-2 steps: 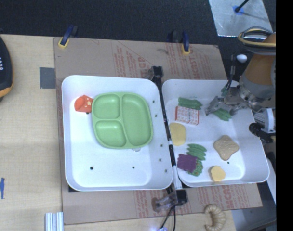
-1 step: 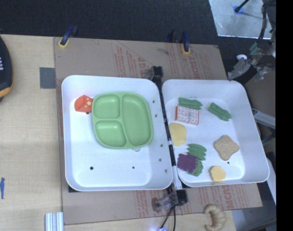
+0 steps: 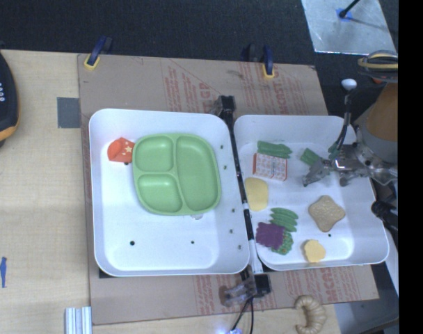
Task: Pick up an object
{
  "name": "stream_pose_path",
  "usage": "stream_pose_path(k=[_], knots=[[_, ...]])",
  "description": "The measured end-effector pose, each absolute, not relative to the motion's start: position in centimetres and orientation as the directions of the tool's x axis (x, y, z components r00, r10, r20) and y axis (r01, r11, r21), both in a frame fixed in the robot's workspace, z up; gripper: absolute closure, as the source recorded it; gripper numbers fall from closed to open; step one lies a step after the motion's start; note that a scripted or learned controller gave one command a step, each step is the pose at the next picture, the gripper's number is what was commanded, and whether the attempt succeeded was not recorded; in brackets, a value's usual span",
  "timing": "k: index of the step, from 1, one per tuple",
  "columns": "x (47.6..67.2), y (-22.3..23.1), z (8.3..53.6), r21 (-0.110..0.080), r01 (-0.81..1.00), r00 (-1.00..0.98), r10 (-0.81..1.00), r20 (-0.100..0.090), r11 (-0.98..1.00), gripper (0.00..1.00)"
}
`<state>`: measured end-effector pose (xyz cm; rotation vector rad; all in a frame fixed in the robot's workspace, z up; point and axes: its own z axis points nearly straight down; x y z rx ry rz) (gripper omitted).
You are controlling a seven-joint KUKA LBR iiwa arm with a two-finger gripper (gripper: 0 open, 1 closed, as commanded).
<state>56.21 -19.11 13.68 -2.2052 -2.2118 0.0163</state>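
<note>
Watching my gripper [image 3: 328,173] hang low over the right bin [image 3: 361,252], fingers spread wide and grasping nothing. It sits between the dark green piece [image 3: 310,156] and the tan cracker [image 3: 326,213], so I'd guess either one is the target.

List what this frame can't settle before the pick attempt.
- Hand, camera view: small and seen from above, so its grip state can't be read.
- Red item: its right side is tucked behind the green divided plate; identity unclear.
- Green piece: the hand overlaps it; contact can't be judged.
- Purple item: blurred, overlaps a green one; edges unclear.
</note>
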Motion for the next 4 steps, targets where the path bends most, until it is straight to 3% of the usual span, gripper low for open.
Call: stream_pose_path(k=[1, 2, 3, 4], knots=[[60.6, -21.2, 9.0, -0.001, 1.000, -0.008, 1.000, -0.003, 0.008, 0.00], [64.6, -21.2, 10.1, 0.003, 1.000, -0.005, 1.000, -0.001, 0.005, 0.00], [64.8, -21.2, 9.2, -0.001, 1.000, -0.005, 1.000, -0.001, 0.005, 0.00], [64.9, -21.3, 10.4, 0.001, 1.000, -0.008, 1.000, -0.003, 0.008, 1.00]])
